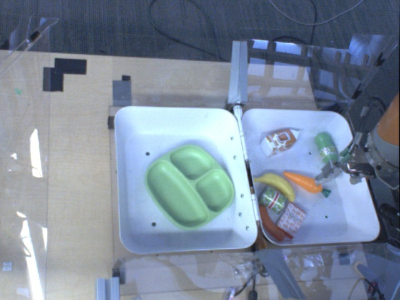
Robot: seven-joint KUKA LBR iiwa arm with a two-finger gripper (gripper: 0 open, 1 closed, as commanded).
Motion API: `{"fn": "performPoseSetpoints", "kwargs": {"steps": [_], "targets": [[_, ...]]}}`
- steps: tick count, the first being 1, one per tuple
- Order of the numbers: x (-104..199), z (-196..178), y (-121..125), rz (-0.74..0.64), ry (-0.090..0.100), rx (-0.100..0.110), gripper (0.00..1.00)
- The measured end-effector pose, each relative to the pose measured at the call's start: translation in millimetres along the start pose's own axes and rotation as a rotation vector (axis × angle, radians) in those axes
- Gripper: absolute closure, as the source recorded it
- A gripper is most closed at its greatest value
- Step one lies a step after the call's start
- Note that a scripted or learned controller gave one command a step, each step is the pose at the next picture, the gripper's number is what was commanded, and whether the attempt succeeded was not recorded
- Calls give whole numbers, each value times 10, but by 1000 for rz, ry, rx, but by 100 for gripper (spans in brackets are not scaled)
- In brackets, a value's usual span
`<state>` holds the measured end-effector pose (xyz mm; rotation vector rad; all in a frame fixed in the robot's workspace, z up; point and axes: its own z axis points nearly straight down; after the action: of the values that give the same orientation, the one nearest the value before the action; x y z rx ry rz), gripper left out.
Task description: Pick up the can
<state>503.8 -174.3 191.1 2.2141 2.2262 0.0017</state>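
Reaching toward the can (273, 198) in the right bin (356, 224).
Gripper (329, 171) open over the carrot (304, 182); shift left, descend squarely, avoiding banana (275, 183).

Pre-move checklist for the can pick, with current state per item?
1. Can located: ok, in the right bin, lying beside the banana.
2. Can free of neighbours: not ok, the banana, a red item and a patterned packet crowd it.
3. Gripper over the can: not ok, it sits near the carrot and green bottle.
4. Nothing held: cannot tell.
5. Left bin: ok, holds a green divided tray, away from the pick.
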Motion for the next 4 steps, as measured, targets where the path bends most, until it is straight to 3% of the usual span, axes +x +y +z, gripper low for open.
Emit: {"fn": "performPoseSetpoints", "kwargs": {"steps": [1, 2, 3, 4], "targets": [[88, -87, -153, 120, 1, 0, 0], [758, 904, -152, -42, 0, -3, 0], [-187, 147, 1049, 16, -2, -5, 0], [219, 966, 1110, 294, 0, 0, 0]]}}
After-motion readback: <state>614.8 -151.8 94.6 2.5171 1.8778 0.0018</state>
